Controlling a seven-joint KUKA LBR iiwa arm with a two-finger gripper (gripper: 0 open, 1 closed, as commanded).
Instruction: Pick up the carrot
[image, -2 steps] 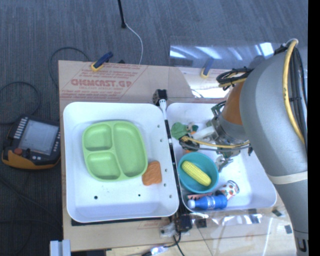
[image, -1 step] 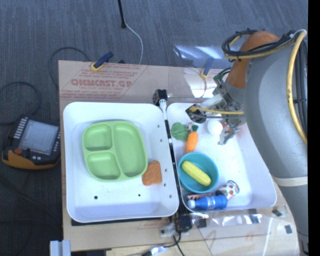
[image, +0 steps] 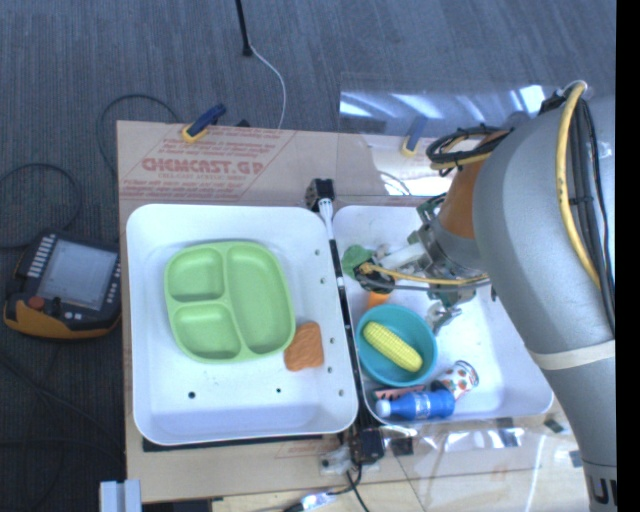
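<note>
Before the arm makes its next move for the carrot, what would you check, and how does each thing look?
1. Carrot located: ok, an orange bit in the right bin, mostly hidden under the gripper.
2. Gripper above it: ok.
3. Carrot between the fingers: cannot tell.
4. Neighbours apart: not ok, the blue bowl holding corn sits right beside it.
5. Green plate out of the way: ok, in the left bin.

Grey arm (image: 545, 220), orange band, yellow cable.
</note>
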